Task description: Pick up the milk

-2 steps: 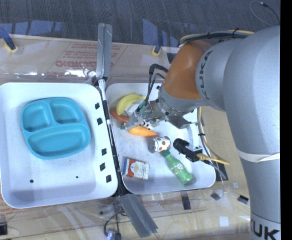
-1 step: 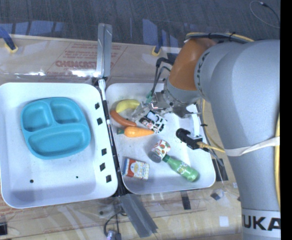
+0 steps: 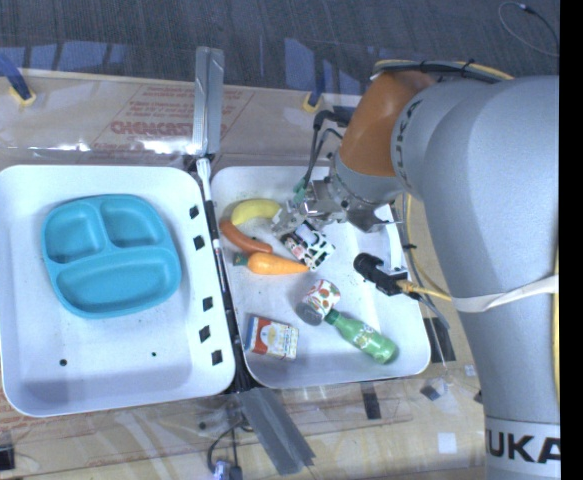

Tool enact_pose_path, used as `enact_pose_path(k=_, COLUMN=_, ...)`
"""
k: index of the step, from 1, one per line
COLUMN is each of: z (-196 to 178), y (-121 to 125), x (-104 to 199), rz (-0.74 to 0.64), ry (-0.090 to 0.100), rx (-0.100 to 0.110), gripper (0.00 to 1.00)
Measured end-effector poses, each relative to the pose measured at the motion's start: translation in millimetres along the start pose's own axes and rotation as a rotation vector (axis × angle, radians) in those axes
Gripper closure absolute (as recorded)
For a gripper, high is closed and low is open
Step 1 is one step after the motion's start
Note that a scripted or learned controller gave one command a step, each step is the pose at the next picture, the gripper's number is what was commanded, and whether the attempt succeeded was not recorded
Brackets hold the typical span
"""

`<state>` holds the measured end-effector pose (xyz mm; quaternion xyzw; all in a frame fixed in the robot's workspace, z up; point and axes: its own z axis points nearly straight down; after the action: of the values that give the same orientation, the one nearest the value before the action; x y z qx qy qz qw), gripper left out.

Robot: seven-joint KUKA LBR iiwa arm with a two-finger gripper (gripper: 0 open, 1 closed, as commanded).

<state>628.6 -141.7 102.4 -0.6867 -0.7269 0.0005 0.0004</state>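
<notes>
**Inspector:** Bench carries two white bins; the right bin (image 3: 271, 368) holds the clutter. Where is the milk?

**Assistant:** The milk (image 3: 309, 245), a black-and-white spotted carton, lies in the right bin's upper middle, touching the carrot (image 3: 276, 264).

**Inspector:** Progress?

**Assistant:** Not lifted, by my judgement; grasp and raise remain.

**Inspector:** Arm?

**Assistant:** Reaching in from the right, gripper (image 3: 306, 218) low at the carton. I cannot tell its grasp state.

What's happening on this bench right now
A grey KUKA arm reaches into the right bin, its tool down over a black and white milk carton beside a banana and carrot. A green bottle, can and small box lie nearby. The left bin holds a blue divided plate.
</notes>
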Motion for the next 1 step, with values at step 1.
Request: enact_pose_path(k=1, z=-17.1, y=8.2, x=-9.1, rz=0.242, ry=0.000, rx=0.001, gripper=1.00)
